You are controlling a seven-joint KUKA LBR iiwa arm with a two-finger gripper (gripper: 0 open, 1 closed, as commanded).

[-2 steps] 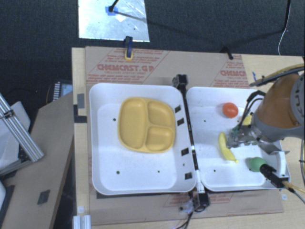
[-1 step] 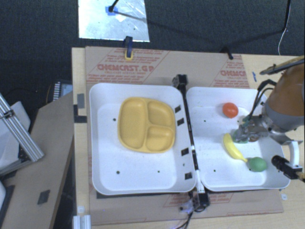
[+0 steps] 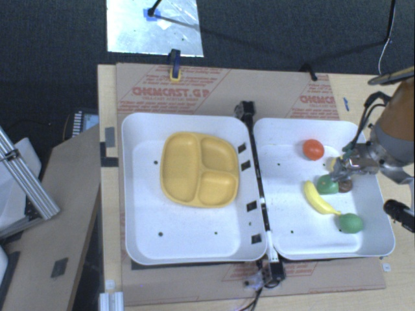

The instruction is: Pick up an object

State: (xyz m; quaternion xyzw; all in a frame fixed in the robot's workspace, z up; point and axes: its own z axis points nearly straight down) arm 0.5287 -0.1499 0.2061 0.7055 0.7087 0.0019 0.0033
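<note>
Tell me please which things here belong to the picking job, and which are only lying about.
For the job:
- gripper, low in the right bin
- green item beside it
- banana
- orange ball
- green ball

Lying about:
- yellow divided plate in the left bin
- foil sheet behind the bench

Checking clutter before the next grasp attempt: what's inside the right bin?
The right bin holds an orange ball, a yellow banana, a green ball and a green item by the end effector. The end effector covers whatever lies directly beneath it.
</note>
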